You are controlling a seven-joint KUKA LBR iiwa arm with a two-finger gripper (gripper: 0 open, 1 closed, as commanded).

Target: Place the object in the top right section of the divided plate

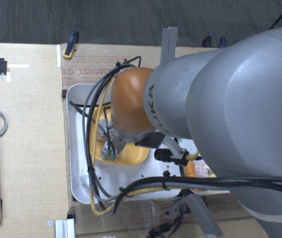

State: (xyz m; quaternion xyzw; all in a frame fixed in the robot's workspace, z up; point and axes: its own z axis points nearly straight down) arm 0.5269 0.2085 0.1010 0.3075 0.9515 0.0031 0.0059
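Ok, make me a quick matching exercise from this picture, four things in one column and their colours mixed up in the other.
Things:
1. divided plate
2. bin
3. band above the arm's wrist
4. clamp at the bench's top edge

Colours:
A. white
B. blue and yellow
C. yellow
D. orange-brown

Pairs: 1-C, 2-A, 3-D, 4-B
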